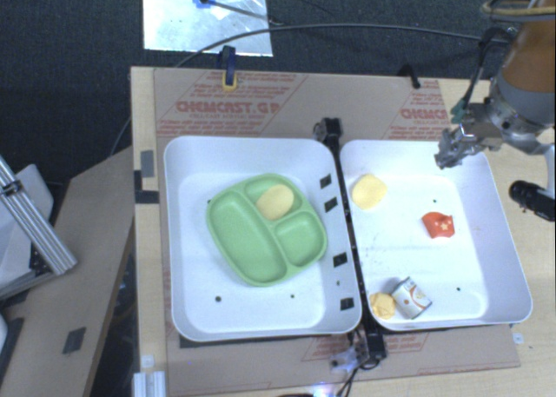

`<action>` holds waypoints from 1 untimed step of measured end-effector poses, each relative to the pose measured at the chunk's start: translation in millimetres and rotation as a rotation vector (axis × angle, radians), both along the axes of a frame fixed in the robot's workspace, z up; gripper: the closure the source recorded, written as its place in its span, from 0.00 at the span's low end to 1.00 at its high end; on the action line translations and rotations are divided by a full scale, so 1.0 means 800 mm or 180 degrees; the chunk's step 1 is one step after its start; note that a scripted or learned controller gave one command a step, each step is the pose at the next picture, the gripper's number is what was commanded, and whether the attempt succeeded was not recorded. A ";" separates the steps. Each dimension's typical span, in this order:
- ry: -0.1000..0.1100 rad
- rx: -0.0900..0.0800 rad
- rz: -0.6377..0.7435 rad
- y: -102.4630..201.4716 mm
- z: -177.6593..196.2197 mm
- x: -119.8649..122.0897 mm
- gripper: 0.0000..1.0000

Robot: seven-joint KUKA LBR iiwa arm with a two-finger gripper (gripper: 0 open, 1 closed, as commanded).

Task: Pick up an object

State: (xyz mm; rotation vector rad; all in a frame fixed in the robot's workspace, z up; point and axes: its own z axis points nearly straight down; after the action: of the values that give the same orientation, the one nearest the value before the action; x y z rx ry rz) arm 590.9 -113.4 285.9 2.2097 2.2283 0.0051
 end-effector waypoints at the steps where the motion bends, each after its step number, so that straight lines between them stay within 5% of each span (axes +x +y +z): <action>1: 0.0000 0.0001 0.0002 0.066 0.002 0.018 1.00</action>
State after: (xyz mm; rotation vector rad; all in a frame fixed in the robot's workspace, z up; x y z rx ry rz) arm 605.6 -60.5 287.7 2.2093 2.2291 0.0055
